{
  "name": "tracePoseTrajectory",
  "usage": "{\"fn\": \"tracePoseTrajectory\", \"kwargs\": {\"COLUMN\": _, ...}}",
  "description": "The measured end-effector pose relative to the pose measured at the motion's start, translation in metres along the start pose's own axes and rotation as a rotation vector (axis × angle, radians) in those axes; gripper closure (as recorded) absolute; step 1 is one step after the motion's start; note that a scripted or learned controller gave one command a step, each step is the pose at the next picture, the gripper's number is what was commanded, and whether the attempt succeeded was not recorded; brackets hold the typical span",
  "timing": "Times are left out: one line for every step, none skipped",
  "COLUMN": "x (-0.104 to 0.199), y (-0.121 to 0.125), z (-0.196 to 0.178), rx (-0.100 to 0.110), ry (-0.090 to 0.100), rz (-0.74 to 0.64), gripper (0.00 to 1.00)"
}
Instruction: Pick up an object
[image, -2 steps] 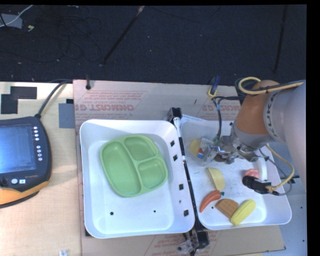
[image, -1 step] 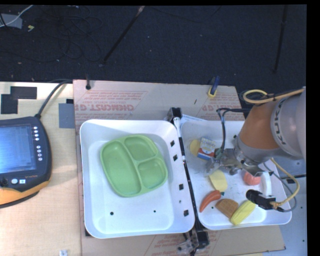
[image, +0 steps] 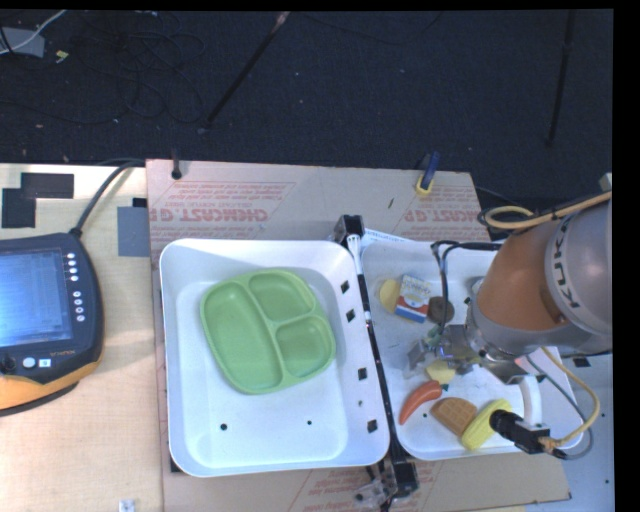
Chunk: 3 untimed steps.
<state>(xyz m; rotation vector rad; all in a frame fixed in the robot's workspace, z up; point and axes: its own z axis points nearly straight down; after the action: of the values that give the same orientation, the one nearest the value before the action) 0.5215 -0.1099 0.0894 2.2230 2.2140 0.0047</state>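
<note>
**Small objects in the right bin, with the arm low over them**

Small objects lie scattered in the right bin, the one nearer the bench's right edge. Toward the bin's far end sit a yellow piece and, just beside it, a small box with red and blue stripes. Toward the near end lie an orange carrot-shaped toy, a tan cracker-like piece touching or almost touching it, and a yellow block just beside the cracker.

The grey arm with its orange band reaches in from the bench's right side and hangs low over the middle of this bin. The end effector sits among the objects, just above the carrot toy; whether it is released or clenched cannot be told, since dark metal parts blur together there.

The left bin holds a green divided plate with three compartments. At the bench's left edge rests a control tablet with a lit screen.
</note>
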Motion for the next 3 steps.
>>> {"fn": "tracePoseTrajectory", "kwargs": {"x": 0.015, "y": -0.03, "z": -0.001, "rx": -0.004, "ry": -0.001, "rz": 0.001, "gripper": 0.0}}
{"fn": "tracePoseTrajectory", "kwargs": {"x": 0.018, "y": -0.029, "z": -0.01, "rx": 0.003, "ry": 0.011, "rz": -0.001, "gripper": 1.0}}
{"fn": "tracePoseTrajectory", "kwargs": {"x": 0.107, "y": -0.045, "z": -0.101, "rx": 0.004, "ry": 0.005, "rz": -0.013, "gripper": 1.0}}
